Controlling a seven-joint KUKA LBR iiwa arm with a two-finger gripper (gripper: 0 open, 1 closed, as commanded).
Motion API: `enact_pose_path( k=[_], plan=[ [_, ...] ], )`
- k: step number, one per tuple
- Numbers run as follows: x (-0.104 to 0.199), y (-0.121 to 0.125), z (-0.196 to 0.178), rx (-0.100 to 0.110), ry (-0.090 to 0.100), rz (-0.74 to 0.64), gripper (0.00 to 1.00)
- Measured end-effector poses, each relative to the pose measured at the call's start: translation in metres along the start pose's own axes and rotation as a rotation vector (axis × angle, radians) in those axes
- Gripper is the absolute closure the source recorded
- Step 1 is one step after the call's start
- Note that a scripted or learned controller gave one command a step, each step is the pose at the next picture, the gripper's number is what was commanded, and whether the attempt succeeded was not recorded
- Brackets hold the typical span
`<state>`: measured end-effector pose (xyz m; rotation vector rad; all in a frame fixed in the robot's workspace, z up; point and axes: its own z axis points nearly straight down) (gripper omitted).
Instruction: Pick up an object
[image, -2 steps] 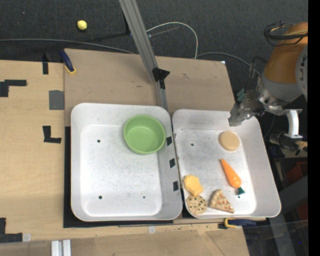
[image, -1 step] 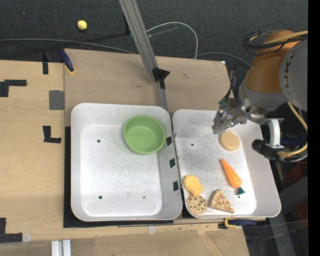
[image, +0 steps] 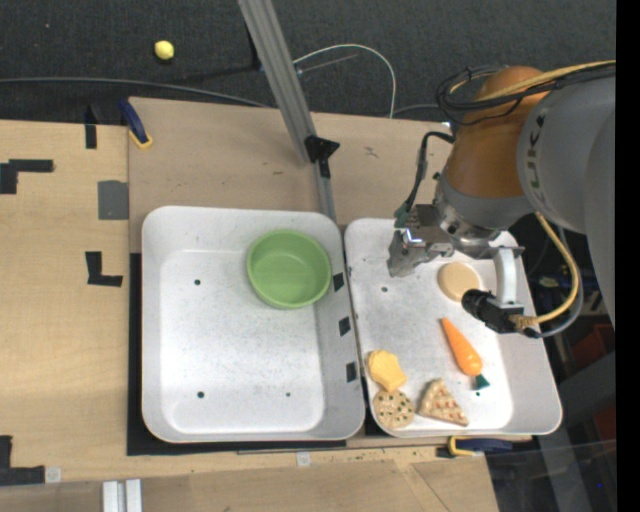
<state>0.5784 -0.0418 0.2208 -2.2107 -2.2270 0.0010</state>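
**Gripper Above Right Bin, Grasp State Undetermined**

The gripper (image: 405, 252) hangs over the right bin (image: 400, 310); finger opening and contents cannot be determined. The carrot (image: 462, 346) lies at its 4 o'clock, the cheese (image: 386, 369) at 6 o'clock, the green bowl (image: 289, 268) at 9 o'clock.

The wooden bench (image: 60, 300) bears two white bins, left (image: 165, 400) and right (image: 530, 415), side by side.

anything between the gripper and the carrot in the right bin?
Nothing visible. The gripper hangs over the far part of the right bin; the carrot lies nearer the front on bare floor. The tan disc sits just off that line, beside the gripper.
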Motion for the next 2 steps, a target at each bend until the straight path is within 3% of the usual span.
enact_pose_path(
  k=[2],
  plan=[
    [0.107,-0.030,-0.019,0.000,0.000,-0.001,1.00]
  ],
)
